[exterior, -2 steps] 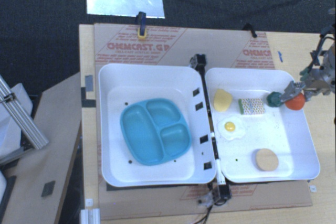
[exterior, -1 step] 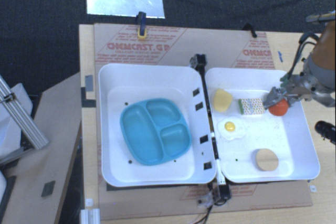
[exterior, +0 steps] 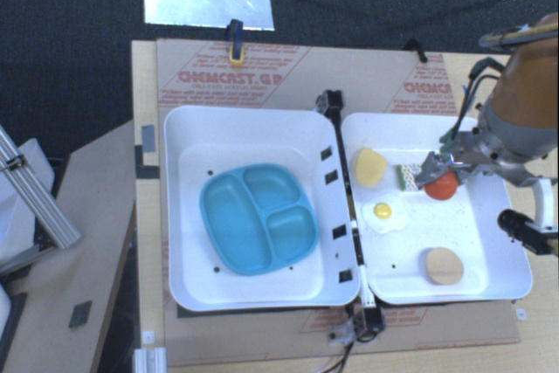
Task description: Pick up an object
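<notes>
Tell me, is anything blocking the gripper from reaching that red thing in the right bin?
Nothing visible does. The gripper is already right at the red tomato-like object. The green-and-white item, yellow piece and fried egg lie off to the side.

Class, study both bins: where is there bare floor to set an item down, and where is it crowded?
Left bin: bare strips border the blue divided plate. Right bin: open floor between the fried egg and tan round piece. Crowded along its top: yellow piece, red object, gripper.
</notes>
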You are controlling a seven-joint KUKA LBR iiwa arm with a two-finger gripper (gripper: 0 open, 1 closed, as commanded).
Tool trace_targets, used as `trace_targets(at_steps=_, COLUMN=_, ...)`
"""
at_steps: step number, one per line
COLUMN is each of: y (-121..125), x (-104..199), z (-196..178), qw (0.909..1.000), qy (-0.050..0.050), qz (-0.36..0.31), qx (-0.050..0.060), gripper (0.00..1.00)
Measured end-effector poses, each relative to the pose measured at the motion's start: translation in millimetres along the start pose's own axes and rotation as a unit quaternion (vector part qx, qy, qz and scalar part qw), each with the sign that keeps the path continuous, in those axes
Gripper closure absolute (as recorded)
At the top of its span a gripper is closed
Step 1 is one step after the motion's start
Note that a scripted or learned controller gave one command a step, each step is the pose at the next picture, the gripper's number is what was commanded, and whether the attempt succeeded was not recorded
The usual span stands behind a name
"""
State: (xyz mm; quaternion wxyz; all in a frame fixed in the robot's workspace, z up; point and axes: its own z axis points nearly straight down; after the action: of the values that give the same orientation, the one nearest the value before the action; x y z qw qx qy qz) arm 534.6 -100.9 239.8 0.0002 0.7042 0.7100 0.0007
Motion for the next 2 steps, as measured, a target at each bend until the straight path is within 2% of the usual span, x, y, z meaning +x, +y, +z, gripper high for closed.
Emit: trace_targets(at_steps=2, y=-0.6, x=98.4, z=0.2, qw=1.0, qy=0.001, qz=-0.001, qx=0.0, gripper=1.0)
